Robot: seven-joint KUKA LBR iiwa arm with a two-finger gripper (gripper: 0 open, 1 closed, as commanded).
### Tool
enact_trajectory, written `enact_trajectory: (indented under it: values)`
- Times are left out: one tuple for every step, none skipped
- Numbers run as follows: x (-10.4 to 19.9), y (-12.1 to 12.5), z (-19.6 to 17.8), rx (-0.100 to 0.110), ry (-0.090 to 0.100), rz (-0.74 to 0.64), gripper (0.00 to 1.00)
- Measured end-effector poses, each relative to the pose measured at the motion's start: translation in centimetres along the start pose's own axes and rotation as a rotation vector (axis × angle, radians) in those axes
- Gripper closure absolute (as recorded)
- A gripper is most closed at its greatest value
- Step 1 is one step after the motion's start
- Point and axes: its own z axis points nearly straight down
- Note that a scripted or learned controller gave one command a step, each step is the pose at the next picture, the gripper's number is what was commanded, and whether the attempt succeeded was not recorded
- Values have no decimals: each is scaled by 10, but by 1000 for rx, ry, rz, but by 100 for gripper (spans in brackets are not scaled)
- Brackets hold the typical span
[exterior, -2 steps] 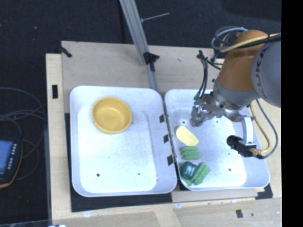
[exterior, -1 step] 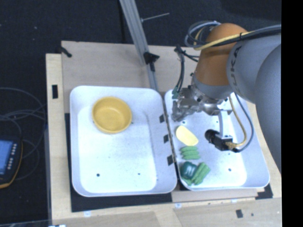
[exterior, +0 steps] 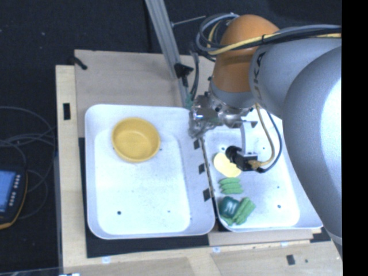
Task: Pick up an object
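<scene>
A yellow bowl (exterior: 135, 138) sits in the far left part of the left bin (exterior: 144, 211). In the right bin (exterior: 282, 211) lie a pale yellow piece (exterior: 225, 166), a small green pod (exterior: 230, 185), a dark green block (exterior: 228, 204) and a light green piece (exterior: 245, 210) beside it. My gripper (exterior: 201, 121) hangs over the far end of the divide between the two bins, up and to the left of the pale yellow piece. Nothing shows held in it.
The grey arm with its orange band (exterior: 241, 50) covers the far and right parts of the right bin. A slanted metal rail (exterior: 164, 33) rises behind the bins. The bins' shared rims (exterior: 202, 171) run below the gripper.
</scene>
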Motion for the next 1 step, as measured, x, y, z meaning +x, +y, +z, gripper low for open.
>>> enact_trajectory:
  values:
    - [50,6,-13,0,0,0,100]
